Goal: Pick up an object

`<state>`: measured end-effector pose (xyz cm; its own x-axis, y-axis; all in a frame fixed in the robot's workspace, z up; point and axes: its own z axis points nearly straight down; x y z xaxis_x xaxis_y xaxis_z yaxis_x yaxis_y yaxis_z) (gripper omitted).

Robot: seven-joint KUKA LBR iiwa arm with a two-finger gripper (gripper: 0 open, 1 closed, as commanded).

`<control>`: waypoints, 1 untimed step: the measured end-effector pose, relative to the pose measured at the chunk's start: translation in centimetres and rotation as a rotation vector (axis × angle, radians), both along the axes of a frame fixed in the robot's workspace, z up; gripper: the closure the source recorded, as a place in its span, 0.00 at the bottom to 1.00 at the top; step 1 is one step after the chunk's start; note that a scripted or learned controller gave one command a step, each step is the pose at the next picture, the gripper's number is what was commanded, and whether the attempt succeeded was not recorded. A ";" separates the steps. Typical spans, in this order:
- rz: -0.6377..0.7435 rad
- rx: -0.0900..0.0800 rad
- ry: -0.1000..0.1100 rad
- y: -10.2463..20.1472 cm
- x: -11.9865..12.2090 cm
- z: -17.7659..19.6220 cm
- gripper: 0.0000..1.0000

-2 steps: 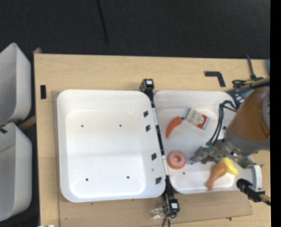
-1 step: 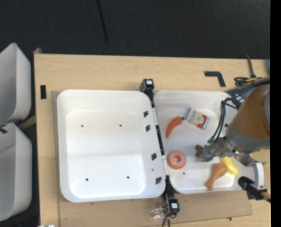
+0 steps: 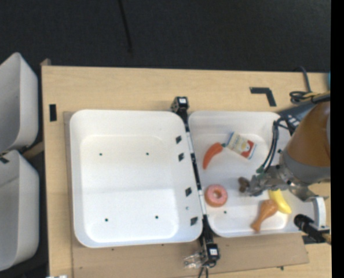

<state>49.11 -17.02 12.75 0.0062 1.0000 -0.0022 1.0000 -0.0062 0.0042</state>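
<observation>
1. Down in the right bin (image 3: pixel 235 119), the gripper (image 3: pixel 248 186) sat low above the floor, beside the pink ring (image 3: pixel 216 195).
2. Whether its fingers were open or closed, I could not tell.
3. An orange pepper (image 3: pixel 212 154) and a small carton (image 3: pixel 241 146) lay farther back.
4. A yellow piece (image 3: pixel 280 202) touched an orange piece (image 3: pixel 264 214) near the front wall.
5. The left bin (image 3: pixel 131 117) sat alongside on the worktop (image 3: pixel 131 86).

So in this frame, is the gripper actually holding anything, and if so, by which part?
It cannot be told. The gripper is low in the right bin, between the pink ring and the yellow object; no object shows inside it.
</observation>
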 end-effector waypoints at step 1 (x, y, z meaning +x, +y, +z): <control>0.003 -0.009 -0.013 -5.4 0.0 15.5 1.00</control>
